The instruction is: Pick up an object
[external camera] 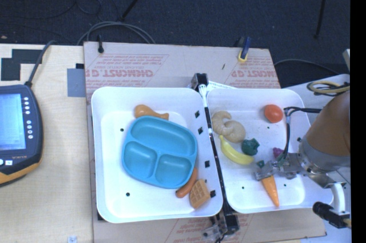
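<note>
Pale wooden bench (51,190), dark cabled floor behind. Left white bin (108,190): glossy blue divided plate (160,151), waffle (199,194). Cardboard (171,67) with printing too reversed to read. Right bin (291,199): croissant (229,126), banana (235,153), tomato (273,113), carrot (270,189) just beside gripper (273,167); jaw state impossible to tell.

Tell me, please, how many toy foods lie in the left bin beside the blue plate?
3: an orange piece behind the blue plate, a sausage and a waffle at its front right corner. The plate may hide more.
</note>
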